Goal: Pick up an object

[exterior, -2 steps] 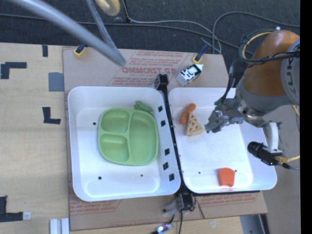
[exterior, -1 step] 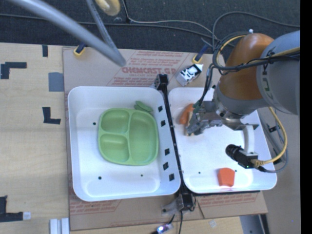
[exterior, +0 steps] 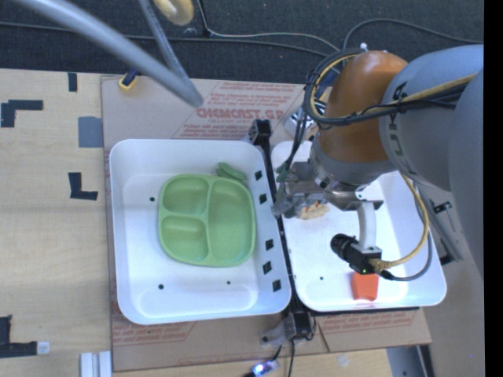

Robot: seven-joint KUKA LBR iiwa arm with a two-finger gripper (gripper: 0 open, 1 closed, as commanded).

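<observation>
Over the right bin [exterior: 409, 293], close against the divider between the two bins, the gripper [exterior: 297, 203] is low, at the bin's left wall. Fingers are hidden in the clutter of the wrist; cannot tell their state. A small pale object [exterior: 315, 210] lies just beside the gripper on the bin floor, partly covered by the hardware; nothing is visibly held. An orange block [exterior: 364, 287] sits near the front edge of the same bin, well apart from the gripper. The left bin [exterior: 126, 234] holds a green divided plate [exterior: 207, 219], with a small green piece [exterior: 231, 171] at its far right rim. Judgement: descent or grasp attempt on the pale object. Next move calls for closing, then lifting straight up. Room is tight on the left, against the wall and divider clips; open floor lies rightward and forward toward the orange block.
</observation>
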